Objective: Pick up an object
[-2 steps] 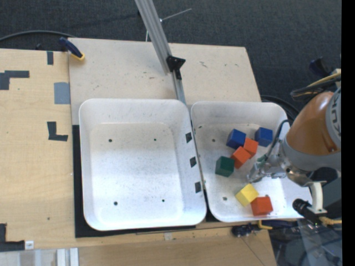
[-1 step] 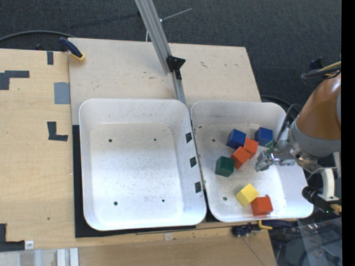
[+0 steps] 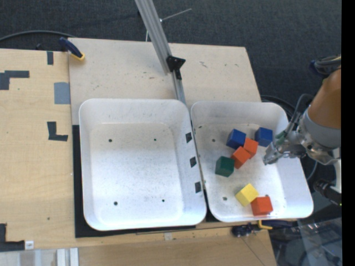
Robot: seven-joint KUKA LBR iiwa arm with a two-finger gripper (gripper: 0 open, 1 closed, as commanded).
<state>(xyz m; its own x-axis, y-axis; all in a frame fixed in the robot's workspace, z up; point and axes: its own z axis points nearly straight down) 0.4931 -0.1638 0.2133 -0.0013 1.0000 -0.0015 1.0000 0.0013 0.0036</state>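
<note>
Red cube (image 3: 262,205) sat by the right bin's (image 3: 233,111) front edge; the gripper (image 3: 273,154), jaw state unclear, hovered near its right wall, probably approaching; descent comes next.

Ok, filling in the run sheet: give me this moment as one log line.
gripper: over right bin, no block seen held | nearest: blue block | left bin: white

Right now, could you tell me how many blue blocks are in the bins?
2, both in the right bin: one blue block touching the orange blocks, the other blue block beside the gripper. None looks hidden.
</note>
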